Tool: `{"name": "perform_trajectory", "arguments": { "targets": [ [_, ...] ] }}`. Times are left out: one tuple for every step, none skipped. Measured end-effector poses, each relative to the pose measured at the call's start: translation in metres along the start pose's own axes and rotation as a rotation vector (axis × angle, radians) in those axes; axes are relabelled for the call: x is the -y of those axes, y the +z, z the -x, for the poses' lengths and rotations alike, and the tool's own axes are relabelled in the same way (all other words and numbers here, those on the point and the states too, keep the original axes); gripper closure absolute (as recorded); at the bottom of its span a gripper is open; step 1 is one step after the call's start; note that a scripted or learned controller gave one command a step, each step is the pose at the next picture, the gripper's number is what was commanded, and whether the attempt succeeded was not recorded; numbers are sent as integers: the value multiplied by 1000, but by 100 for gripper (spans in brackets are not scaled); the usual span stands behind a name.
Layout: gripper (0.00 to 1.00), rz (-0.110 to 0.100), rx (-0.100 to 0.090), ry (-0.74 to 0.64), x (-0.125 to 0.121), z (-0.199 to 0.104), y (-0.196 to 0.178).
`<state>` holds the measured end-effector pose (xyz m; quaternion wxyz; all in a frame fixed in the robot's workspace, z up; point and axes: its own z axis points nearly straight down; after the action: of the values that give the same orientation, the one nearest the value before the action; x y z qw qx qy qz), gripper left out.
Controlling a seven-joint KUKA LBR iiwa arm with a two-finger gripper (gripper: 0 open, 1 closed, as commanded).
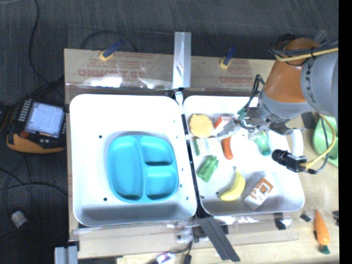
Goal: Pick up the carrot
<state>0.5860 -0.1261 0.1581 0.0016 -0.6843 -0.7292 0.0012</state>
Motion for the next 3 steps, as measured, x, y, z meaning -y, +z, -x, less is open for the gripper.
{"name": "perform_trajectory", "arguments": {
  "targets": [
    [0,0,0,-9,49,28,30],
    [0,1,0,52,63,25,-45],
    [0,1,0,-31,105,22,-66]
  ]
}}
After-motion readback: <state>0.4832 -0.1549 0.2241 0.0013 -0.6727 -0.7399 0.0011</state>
